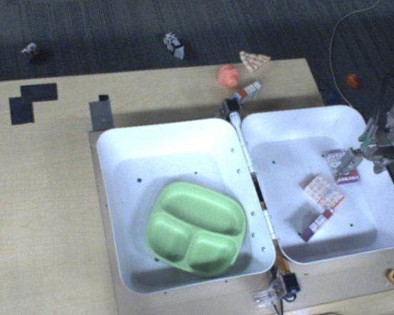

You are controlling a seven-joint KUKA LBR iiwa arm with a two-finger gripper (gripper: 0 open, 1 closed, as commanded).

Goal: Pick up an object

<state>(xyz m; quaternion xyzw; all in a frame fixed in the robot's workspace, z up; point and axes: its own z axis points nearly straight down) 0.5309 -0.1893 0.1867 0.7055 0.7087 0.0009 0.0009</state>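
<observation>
Nothing is lifted yet: the tool (347, 162), reaching in at the right edge of the frame, hovers with fingers spread narrowly above a small packet (346, 176) lying in the right bin (387, 236), so closing on it and raising it both remain.
</observation>
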